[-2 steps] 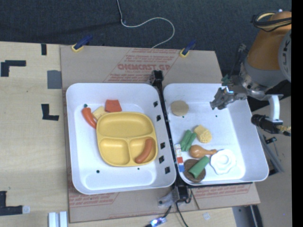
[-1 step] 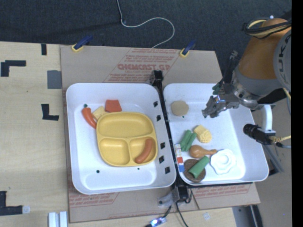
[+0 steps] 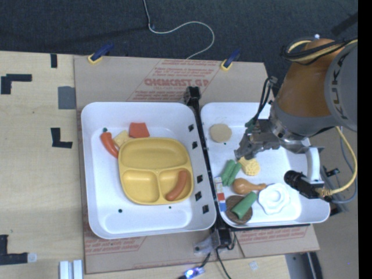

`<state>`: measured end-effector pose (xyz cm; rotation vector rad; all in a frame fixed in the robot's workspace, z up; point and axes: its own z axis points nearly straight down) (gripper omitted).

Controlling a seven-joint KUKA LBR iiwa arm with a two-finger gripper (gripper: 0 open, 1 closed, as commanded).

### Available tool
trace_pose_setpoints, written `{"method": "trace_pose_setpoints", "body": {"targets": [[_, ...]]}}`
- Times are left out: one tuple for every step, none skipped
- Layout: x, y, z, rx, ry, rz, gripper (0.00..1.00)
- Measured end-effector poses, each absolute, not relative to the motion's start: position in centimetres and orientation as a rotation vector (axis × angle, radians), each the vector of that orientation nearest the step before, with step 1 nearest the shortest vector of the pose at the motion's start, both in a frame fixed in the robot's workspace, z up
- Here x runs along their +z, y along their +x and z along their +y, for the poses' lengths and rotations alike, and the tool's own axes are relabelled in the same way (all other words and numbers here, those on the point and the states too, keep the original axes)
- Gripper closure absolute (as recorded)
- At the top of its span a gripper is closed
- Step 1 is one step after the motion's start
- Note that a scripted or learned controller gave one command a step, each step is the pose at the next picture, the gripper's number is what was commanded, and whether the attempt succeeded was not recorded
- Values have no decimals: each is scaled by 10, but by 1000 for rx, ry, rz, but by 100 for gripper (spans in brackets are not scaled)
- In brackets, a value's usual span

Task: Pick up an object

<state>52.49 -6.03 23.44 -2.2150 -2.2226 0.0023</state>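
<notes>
My gripper [image 3: 249, 150] hangs over the middle of the right bin [image 3: 302, 215], just above a yellow corn piece [image 3: 251, 167]. Its fingers are dark and seen end-on. Around it lie a tan round cookie [image 3: 220, 133], a green pod [image 3: 230, 172], an orange drumstick [image 3: 249, 185], a brown disc [image 3: 237, 208] with a green piece [image 3: 244, 204] across it, and a white fried egg [image 3: 273, 199]. Nothing shows between the fingers.
The left bin [image 3: 96, 156] holds a yellow divided plate [image 3: 152, 170] with a sausage [image 3: 178, 185] in one compartment, a carrot-like piece [image 3: 108, 144] and a red block [image 3: 139, 130] beside it. A black divider [image 3: 200, 150] runs between the bins. A cable trails across the dark floor behind.
</notes>
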Motion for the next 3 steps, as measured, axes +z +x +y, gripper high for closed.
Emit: {"method": "trace_pose_setpoints", "body": {"targets": [[218,491,-12,5,-2213,-2222,100],[232,492,-16,2,-2220,-2221,100],[221,503,-20,4,-2220,-2222,100]]}}
